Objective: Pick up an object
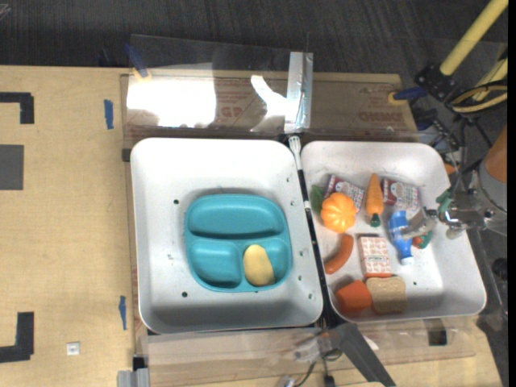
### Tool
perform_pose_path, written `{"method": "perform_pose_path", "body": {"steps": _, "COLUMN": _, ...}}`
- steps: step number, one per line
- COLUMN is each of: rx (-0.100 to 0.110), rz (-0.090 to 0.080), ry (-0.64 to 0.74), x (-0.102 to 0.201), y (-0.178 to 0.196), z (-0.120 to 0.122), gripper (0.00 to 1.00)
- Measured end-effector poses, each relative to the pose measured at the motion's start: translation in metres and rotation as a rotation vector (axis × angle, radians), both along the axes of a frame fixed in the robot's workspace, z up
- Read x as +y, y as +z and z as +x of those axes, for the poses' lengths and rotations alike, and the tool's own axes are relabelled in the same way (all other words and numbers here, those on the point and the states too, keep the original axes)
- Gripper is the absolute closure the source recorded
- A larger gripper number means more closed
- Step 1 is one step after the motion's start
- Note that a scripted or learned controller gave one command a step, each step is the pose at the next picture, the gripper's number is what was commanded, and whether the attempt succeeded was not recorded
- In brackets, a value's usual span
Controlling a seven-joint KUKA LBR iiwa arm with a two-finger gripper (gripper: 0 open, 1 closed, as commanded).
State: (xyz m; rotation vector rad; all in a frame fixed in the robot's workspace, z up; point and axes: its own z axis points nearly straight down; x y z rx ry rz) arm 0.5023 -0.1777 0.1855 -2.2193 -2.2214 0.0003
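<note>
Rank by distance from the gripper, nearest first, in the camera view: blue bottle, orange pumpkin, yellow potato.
From the gripper:
1. Blue bottle, right bin, just beside it.
2. Orange pumpkin, right bin's left side.
3. Yellow potato, on the teal tray, left bin.

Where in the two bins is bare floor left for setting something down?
Left bin: bare floor rings the teal tray, widest on its left. The tray's upper compartment is bare; the potato sits lower right. Right bin: crowded mid-floor around the pumpkin; bare strip along the lower right.
</note>
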Motion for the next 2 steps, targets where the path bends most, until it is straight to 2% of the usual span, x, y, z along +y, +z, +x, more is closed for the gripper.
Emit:
{"method": "perform_pose_path", "body": {"steps": 1, "rx": 0.001, "rz": 0.001, "ry": 0.117, "x": -0.036, "y": -0.035, "z": -0.020, "gripper": 0.00}}
{"method": "perform_pose_path", "body": {"steps": 2, "rx": -0.014, "rz": 0.008, "ry": 0.227, "x": -0.033, "y": -0.096, "z": 0.090, "gripper": 0.00}}
